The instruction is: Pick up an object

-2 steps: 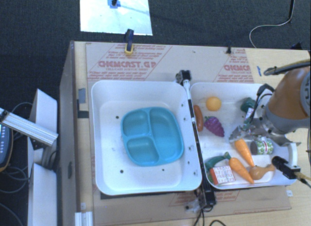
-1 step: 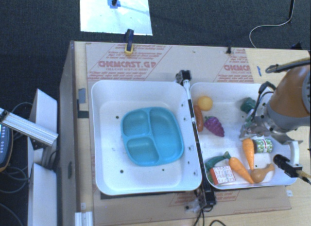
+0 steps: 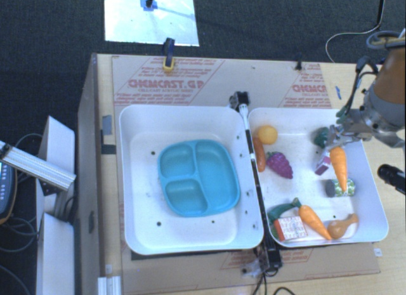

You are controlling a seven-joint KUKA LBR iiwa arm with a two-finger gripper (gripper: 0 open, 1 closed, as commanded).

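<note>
The gripper [image 3: 337,136] hangs over the upper right part of the right bin [image 3: 374,186], at the end of the grey arm [image 3: 387,100] that reaches in from the right edge. Whether it is spread or pressed together cannot be told from this view. Just left of it, against the bin's floor, lies a small dark green object [image 3: 321,137], too blurred to name. Directly below the gripper a carrot [image 3: 339,165] lies lengthwise, with a small purple piece [image 3: 323,164] touching its left side and a grey-green can [image 3: 340,188] at its lower tip.

Further from the gripper, toward the bin's left wall, sit a yellow-orange round fruit [image 3: 268,134], a purple grape bunch [image 3: 280,164] and a thin orange stick [image 3: 259,153] along the wall. Near the bin's lower edge lie a 2nd carrot [image 3: 312,219], a green-topped vegetable [image 3: 282,210], a red-and-white box [image 3: 290,227] and a tan pear-shaped piece [image 3: 343,224].

The left bin [image 3: 143,224] holds a blue 3-compartment tray [image 3: 197,177].
</note>
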